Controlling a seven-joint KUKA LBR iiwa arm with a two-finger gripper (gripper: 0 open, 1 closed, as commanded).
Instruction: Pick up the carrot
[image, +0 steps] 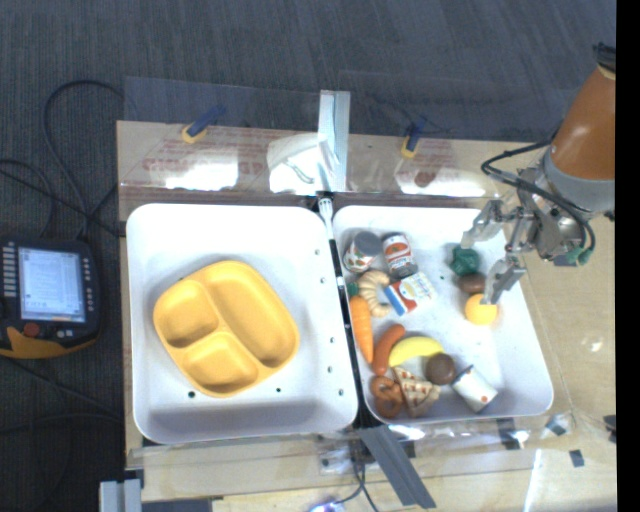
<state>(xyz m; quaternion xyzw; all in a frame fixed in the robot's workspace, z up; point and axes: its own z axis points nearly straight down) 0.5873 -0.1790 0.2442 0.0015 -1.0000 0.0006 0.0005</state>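
The carrot (362, 326) is a long orange piece lying along the left wall of the right bin (520, 330), pointing toward the front. My gripper (488, 254) hangs over the right bin's far right side, well to the right of the carrot. Its two grey fingers (503, 276) are spread apart with nothing between them. Below them lie a dark green vegetable (464, 261), a small brown item (472, 284) and a yellow lemon (481, 311).
The right bin also holds a can (398, 254), a banana (414, 350), a red sausage (388, 336), a waffle piece (412, 388), a white cup (474, 388) and other toy foods. A yellow divided plate (225, 326) fills the left bin (160, 240). A tablet (45, 295) lies off the bench at left.
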